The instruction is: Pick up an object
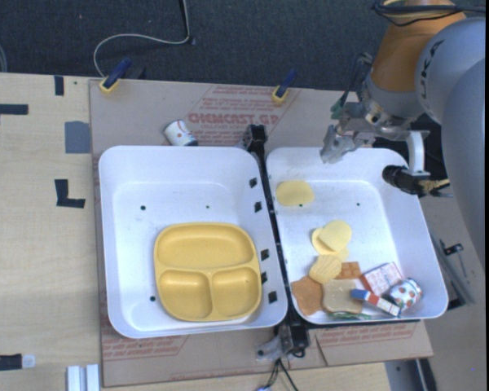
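Observation:
My gripper (pixel 336 149) hangs over the far edge of the right bin (pixel 407 210), above and to the right of a flat pale yellow disc (pixel 294 193). Nothing shows between its fingers. Further forward in that bin lie yellow chip-like pieces (pixel 332 237), a brown cookie shape (pixel 308 296), a slice of toast (pixel 338 295), a small red and white box (pixel 381 278) and a colourful round item (pixel 404 292). The left bin (pixel 130 186) holds a yellow divided plate (pixel 206 270).
A small white cup-like item (pixel 179 133) lies on the cardboard behind the left bin. Blue and yellow clamps (pixel 114 78) (pixel 282 88) hold the cardboard's far edge. A black divider (pixel 265 218) runs between the bins. A cable loops at the back.

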You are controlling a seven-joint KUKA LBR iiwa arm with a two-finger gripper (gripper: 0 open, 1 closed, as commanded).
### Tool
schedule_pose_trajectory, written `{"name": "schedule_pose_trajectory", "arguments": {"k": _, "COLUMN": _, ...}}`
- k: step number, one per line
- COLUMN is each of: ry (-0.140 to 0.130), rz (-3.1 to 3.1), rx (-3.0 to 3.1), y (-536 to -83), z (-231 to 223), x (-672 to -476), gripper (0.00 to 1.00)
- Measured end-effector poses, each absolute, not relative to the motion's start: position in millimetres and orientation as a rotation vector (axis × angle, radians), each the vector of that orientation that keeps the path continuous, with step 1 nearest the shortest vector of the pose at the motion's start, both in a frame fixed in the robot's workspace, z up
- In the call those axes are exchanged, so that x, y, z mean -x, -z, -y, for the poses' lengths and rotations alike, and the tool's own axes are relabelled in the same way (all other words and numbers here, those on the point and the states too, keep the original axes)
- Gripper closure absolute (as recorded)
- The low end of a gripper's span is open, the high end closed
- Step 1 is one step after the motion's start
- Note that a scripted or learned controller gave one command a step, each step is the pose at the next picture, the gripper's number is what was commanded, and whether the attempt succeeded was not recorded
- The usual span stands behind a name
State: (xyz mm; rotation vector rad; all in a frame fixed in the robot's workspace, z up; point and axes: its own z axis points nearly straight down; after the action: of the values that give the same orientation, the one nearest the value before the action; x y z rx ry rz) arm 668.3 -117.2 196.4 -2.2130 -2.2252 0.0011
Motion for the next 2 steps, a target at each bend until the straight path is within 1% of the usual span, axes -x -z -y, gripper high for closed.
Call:
{"name": "schedule_pose_trajectory", "arguments": {"k": 1, "ry": -0.002, "rz": 2.223, "rx": 2.219, "y": -198.0, "z": 120.8, "x": -668.3, "gripper": 0.0}}
{"name": "schedule_pose_trajectory", "arguments": {"k": 2, "ry": -0.016, "rz": 2.208, "rx": 2.217, "y": -92.2, "z": 157.0, "x": -600.9, "gripper": 0.0}}
